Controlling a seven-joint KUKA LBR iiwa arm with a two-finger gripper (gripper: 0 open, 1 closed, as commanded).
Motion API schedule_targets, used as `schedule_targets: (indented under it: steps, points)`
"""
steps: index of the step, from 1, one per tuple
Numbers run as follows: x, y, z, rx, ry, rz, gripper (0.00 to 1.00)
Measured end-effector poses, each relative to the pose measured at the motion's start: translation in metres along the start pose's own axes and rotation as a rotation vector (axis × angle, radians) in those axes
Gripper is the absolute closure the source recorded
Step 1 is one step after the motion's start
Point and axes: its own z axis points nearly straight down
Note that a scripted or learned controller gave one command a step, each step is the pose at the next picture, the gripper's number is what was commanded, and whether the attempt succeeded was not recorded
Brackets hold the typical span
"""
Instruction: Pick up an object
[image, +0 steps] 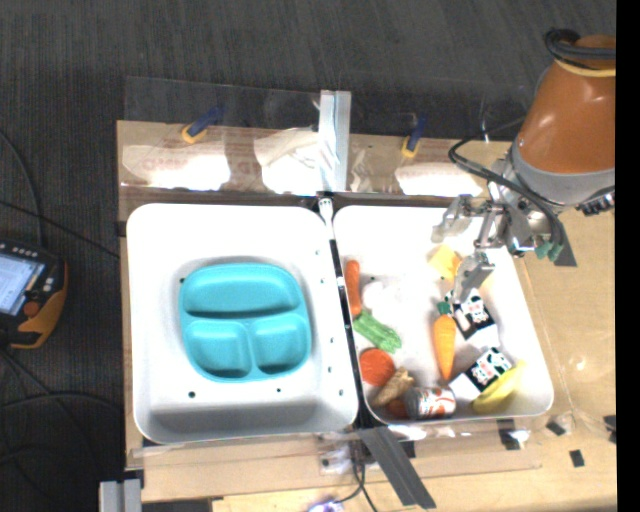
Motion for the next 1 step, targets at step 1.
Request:
schedule_targets:
  steps: [1]
  points:
    - [0.0072,-0.0087,0.1503,0.001,0.003,-0.013,0.00]
